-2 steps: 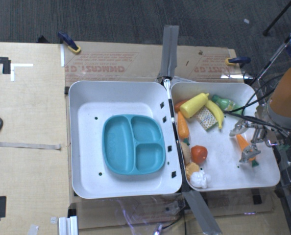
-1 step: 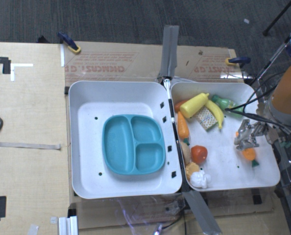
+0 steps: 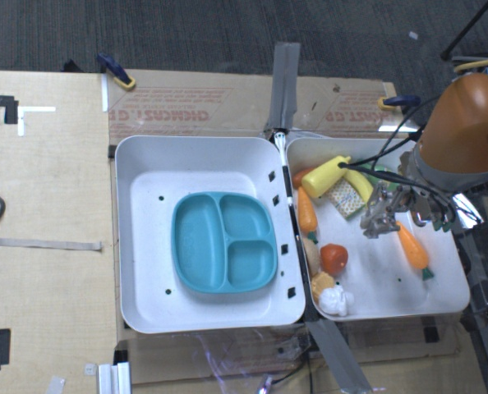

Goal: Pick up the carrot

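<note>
Arm cut off at right edge

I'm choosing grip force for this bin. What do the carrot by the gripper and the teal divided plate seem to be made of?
The carrot looks like moulded plastic toy food: even orange, smooth skin, a small green stub at one end. It could be rubbery; the view leaves that open. The teal divided plate looks like hard plastic with a matte finish: one flat colour and rounded moulded dividers.

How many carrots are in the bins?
2: one carrot lies along the right bin's left wall, the other carrot toward its right side, beside the gripper.
</note>
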`<state>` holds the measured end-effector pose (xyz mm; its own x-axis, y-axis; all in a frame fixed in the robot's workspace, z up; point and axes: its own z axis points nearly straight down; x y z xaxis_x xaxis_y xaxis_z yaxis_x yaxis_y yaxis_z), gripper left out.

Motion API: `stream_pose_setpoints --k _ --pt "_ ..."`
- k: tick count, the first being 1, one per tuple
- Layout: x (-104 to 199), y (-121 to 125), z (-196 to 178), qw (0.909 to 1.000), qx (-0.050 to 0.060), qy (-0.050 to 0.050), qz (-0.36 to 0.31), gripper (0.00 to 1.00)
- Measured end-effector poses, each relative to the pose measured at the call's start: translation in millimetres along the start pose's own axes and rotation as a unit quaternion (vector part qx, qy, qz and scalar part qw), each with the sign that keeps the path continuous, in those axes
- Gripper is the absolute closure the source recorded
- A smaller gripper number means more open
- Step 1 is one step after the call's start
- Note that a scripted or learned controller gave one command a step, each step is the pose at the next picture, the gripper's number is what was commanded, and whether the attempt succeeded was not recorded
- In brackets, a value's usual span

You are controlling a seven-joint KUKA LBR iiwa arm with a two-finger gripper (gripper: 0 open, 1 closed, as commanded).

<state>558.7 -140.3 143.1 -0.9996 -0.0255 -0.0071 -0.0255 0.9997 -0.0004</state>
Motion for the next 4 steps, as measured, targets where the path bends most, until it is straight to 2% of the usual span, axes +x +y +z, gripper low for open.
stream_pose_setpoints --k 1,2,3,4 --pt "0.1 -0.2 0.0 1.0000 0.000 0.000 0.000 0.00" --pt "34.0 -58.2 30.4 0.9999 0.000 0.001 -0.015 0.00" --pt "31.0 -58.4 19.8 0.9999 0.002 -0.002 -0.016 1.00" --pt "31.0 -58.3 19.8 0.9999 0.002 -0.002 -0.017 0.00"
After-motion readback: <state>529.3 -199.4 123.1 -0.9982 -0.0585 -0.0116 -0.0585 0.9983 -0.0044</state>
